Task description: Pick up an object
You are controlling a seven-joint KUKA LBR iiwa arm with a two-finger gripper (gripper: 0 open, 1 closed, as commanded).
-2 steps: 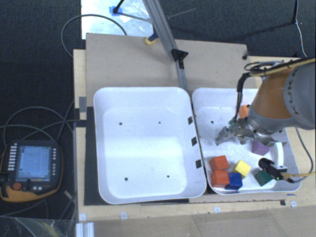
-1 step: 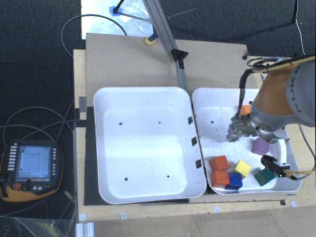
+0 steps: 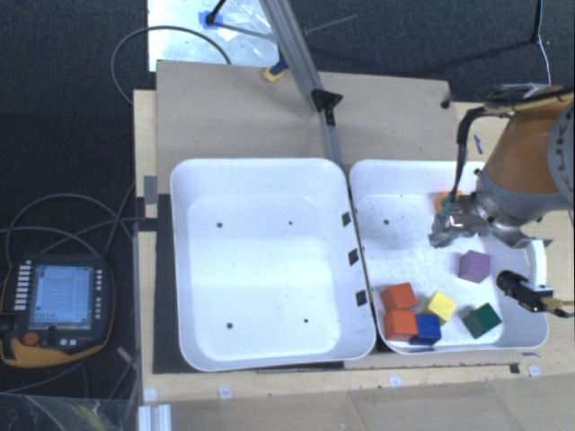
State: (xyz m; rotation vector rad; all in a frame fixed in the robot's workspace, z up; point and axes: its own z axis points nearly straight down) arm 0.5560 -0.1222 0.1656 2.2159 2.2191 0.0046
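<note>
My gripper hangs low over the right bin, near its back right part. An orange object peeks out just behind the gripper, mostly hidden by it. A purple cube lies a little to the front right of the gripper, apart from it. Along the bin's front lie two orange cubes, a yellow cube, a blue cube and a green cube.
The left bin sits beside the right one, their rims touching at a divider with black clips. A grey pole slants across the back of the bench. A teach pendant lies on the floor at the left.
</note>
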